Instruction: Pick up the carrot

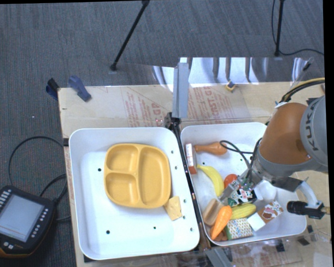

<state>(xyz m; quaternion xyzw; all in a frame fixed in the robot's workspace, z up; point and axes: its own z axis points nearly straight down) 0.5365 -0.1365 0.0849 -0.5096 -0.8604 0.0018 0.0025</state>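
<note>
The carrot point(220, 222) is orange and tapered. It lies tilted in the front part of the right bin point(285, 229), between a tan bun point(211, 211) and a yellow corn cob point(244, 211). My gripper point(241, 191) hangs low over the middle of this bin, up and to the right of the carrot's thick end, close to a red tomato point(230, 180) and a small black-and-white object point(245, 196). The grey arm with its orange band point(285, 138) reaches in from the right. Nothing of the carrot sits at the gripper's tip.
The right bin also holds a banana point(212, 178), an orange-brown drumstick point(213, 149), a green-yellow box point(238, 228) and a red-brown packet point(271, 211). The left bin point(88, 215) carries a yellow divided plate point(138, 175) and a tan wedge point(173, 208).
</note>
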